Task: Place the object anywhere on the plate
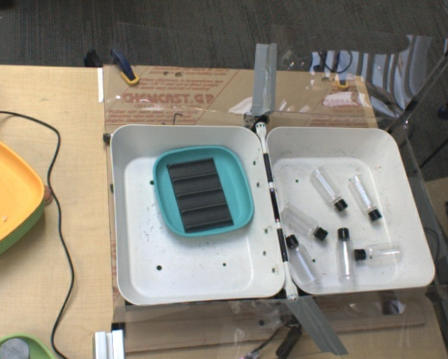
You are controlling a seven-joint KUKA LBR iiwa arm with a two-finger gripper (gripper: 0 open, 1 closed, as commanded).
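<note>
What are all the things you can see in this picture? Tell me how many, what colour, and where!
Bins: two, white, side by side on the bench.
Plate: one, teal, in the left bin.
Ridged block: one, dark grey, lying on the plate.
Vials: about six, clear with black caps, scattered in the right bin.
Cardboard: one sheet, brown with red print, behind the bins.
Dishes: a stack, orange over green, at the left edge.
Cable: one, black, running across the wooden table.
Clamp: one, blue and yellow, at the cardboard's far left corner.
</note>
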